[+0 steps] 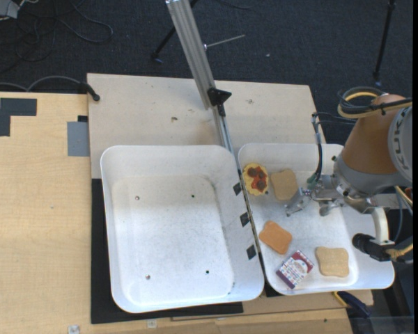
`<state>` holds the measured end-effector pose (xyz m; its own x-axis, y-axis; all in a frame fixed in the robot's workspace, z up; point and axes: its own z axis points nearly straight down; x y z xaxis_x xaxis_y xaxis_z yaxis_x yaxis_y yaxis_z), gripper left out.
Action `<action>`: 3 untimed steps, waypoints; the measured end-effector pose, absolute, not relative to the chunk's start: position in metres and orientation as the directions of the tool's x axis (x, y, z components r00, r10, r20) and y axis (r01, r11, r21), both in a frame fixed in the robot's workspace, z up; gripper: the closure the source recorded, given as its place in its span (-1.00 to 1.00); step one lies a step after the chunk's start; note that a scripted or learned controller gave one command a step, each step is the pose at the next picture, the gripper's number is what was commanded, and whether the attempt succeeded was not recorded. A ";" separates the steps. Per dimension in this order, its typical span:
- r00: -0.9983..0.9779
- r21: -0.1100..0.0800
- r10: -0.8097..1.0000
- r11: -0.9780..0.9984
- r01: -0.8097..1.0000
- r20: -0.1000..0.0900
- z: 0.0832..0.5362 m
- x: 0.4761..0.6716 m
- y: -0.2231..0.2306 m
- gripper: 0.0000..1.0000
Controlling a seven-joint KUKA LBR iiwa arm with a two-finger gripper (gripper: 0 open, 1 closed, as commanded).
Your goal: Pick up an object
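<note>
The right bin (376, 277) holds several toy food items. A round pizza-like piece (255, 178) lies by its left wall, with a tan bread slice (284, 184) just right of it. Nearer the front are an orange wedge (275, 236), a pink-and-white packet (295, 269) and a slice of toast (332, 261). My gripper (309, 207) hangs low over the middle of this bin, just right of the tan slice and above the orange wedge. Its fingers stand open with nothing between them.
The left bin (125, 165) sits beside the right one, with a row of black clips (244, 218) along their shared edge. A slanted metal rail (195, 54) rises behind the bins. The arm's grey and orange body (373, 152) covers the right bin's far right side.
</note>
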<state>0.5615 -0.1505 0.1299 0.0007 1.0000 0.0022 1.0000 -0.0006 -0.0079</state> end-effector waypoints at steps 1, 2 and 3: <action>0.006 -0.005 1.000 -0.006 1.000 0.001 0.142 0.562 -0.153 1.00; -0.001 0.002 1.000 0.001 1.000 0.000 0.190 0.564 -0.144 1.00; 0.000 0.000 1.000 0.000 1.000 0.000 0.201 0.564 -0.145 1.00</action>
